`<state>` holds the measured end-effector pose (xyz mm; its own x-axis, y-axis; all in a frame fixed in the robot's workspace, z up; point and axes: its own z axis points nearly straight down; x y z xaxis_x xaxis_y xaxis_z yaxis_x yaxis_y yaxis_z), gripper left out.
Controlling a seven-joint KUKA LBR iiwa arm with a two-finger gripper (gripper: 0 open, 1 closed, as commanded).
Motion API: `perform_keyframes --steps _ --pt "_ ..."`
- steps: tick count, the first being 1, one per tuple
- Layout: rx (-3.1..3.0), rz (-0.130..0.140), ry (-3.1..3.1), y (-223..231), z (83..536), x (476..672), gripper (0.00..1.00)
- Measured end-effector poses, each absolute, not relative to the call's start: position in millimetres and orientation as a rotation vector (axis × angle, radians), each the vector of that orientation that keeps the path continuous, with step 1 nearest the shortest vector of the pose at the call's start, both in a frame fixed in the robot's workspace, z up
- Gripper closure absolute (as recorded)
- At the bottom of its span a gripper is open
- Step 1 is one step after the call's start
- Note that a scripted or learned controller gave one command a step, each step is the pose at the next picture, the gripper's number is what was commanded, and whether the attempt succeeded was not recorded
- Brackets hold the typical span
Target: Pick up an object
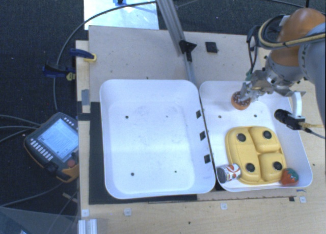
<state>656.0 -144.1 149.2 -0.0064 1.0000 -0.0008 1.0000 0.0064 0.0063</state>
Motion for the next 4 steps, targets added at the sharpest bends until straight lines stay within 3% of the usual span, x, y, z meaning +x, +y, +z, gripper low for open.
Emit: perform_keyframes --steps 2,4 --pt "2.210 0.007 2.225 -137 253 667.7 1.00" --pt "2.212 0.001 2.232 -42 228 633.9 1.00"
